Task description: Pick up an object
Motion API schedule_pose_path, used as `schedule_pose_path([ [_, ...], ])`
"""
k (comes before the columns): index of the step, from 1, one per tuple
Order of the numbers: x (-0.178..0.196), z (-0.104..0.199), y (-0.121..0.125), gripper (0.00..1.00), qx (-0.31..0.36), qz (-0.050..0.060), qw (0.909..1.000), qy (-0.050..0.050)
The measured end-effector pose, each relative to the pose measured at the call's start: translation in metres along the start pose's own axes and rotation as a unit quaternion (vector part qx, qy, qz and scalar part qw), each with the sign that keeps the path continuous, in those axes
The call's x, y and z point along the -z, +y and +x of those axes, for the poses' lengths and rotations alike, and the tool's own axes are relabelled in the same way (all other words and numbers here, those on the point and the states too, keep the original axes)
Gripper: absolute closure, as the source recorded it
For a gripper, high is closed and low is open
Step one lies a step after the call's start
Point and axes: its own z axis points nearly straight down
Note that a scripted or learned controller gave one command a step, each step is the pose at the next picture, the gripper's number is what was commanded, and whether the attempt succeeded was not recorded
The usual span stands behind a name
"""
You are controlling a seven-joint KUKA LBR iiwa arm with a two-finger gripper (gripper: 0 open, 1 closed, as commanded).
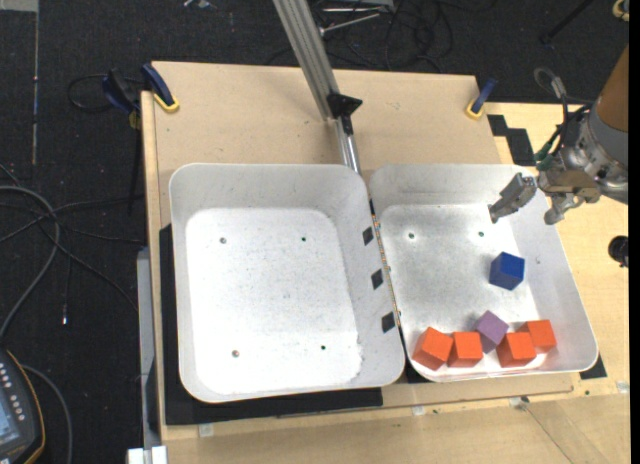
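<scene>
The gripper (pixel 532 204) hangs over the upper right part of the right bin (pixel 440 184), its two fingers (pixel 512 198) spread apart with nothing between them. Just below it in that bin sits a blue cube (pixel 507 270), alone on the speckled white floor and apart from the fingers; it shows a bright top face and darker sides. Along the bin's near wall runs a row of blocks: an orange cube (pixel 433 347) at the left, a second orange block (pixel 466 348) touching it, a purple block (pixel 491 328) set slightly behind, then two more orange blocks (pixel 517 348) toward the right corner. The left bin (pixel 200 184) lies beside it on the wooden bench (pixel 250 112).
</scene>
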Motion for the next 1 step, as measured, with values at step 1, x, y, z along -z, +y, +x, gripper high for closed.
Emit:
schedule_pose_path([
  [1, -0.0152, -0.0094, -0.0094, 0.0, -0.001, 0.0, 1.0, 0.0],
])
